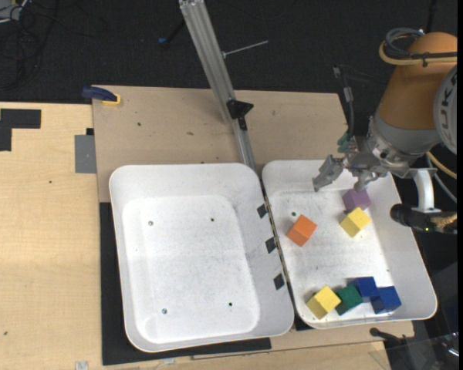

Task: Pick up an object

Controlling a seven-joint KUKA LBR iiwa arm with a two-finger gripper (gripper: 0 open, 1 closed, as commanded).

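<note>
My gripper (342, 183) hangs over the back of the right bin (417, 272) with its two fingers spread apart, open, and nothing between them. A purple block (356, 200) lies just below the right finger (365, 179), touching or nearly touching its tip. A yellow cube (355, 222) sits right in front of the purple one. An orange cube (301, 229) rests further left, near the bin's middle. At the front of this bin a yellow cube (322, 301), a green block (347, 297) and two blue blocks (364, 287) (386, 299) cluster together.
The left bin (139, 177) stands beside the right one, joined by black clips (270, 244). A slanted aluminium rail (216, 68) rises behind the gap between the bins. A small blue and yellow clamp (100, 94) lies at the bench's back left corner.
</note>
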